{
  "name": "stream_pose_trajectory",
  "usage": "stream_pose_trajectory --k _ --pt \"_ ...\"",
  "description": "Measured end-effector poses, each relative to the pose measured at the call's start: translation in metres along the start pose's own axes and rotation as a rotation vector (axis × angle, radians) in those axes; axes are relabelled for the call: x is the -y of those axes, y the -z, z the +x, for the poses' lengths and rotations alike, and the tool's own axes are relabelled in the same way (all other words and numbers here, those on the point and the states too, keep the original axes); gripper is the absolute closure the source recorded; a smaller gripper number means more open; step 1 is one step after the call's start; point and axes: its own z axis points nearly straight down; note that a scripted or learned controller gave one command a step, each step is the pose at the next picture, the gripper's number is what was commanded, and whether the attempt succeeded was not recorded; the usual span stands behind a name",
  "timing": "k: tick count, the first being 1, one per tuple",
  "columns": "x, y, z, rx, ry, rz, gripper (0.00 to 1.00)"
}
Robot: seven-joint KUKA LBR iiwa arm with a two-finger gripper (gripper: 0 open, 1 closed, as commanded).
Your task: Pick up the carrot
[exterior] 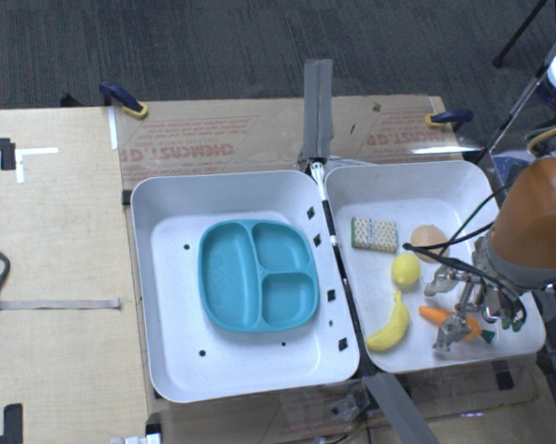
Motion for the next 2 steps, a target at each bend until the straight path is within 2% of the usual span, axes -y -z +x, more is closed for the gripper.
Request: stream_pose_trajectory --k 1,2 --pt "-0.001 0.01 -0.002 0.004 0.003 0.001 1.0" --pt "-0.054 0.099 0.009 0.001 -0.225 0.001 1.0"
